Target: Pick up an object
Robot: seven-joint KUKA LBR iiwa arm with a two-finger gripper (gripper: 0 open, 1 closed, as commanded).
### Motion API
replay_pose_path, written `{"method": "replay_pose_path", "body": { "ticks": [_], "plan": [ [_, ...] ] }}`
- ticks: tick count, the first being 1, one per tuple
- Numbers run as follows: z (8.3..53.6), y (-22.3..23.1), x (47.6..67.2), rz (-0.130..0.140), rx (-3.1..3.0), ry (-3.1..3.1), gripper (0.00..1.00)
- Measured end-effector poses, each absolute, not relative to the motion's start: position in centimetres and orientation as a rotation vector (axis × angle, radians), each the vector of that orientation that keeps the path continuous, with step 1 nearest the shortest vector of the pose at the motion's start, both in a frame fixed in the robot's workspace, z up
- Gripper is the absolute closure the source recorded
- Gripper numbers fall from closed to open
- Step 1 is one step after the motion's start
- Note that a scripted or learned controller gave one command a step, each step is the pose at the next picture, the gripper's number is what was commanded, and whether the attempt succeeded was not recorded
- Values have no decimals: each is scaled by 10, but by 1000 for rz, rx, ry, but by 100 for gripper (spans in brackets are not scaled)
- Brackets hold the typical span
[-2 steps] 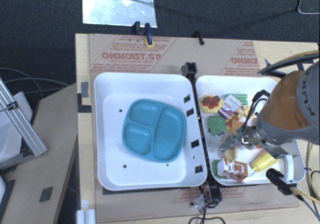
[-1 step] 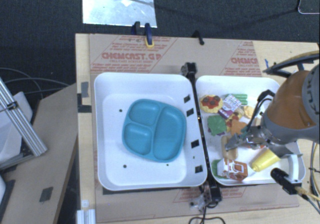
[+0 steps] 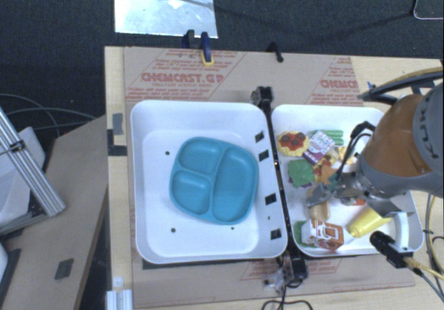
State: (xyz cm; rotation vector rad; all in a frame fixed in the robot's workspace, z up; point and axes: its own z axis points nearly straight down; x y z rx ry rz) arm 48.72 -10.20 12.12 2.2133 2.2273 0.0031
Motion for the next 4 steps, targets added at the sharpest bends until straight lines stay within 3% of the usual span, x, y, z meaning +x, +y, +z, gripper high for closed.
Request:
{"method": "replay_pose_path", "body": {
  "ticks": [1, 2, 3, 4],
  "plan": [
    [132, -103, 488, 5, 2210, 2228, 100],
    [187, -56, 488, 9, 2208, 2229, 100],
    [229, 26, 550, 15, 2202, 2235, 100],
    [225, 34, 484, -2, 2222, 2226, 100]
  ]
}}
